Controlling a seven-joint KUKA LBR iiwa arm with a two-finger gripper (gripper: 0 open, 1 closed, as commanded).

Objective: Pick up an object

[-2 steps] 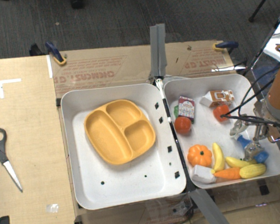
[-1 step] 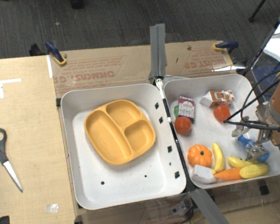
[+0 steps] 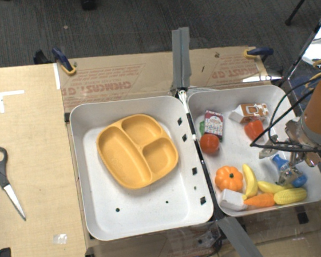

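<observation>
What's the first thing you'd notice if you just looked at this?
The big yellow divided plate lying alone in the left bin stands out first. Next comes the pile of bright toy food in the right bin: an orange pumpkin, a banana and a tomato.

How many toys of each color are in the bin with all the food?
Red: 2, tomato, red piece
Orange: 2, pumpkin, carrot
Yellow: 3, two bananas, corn
White: 1, block
Printed packets: 2
Blue: 1, partly hidden under the gripper
Total: 11
</observation>
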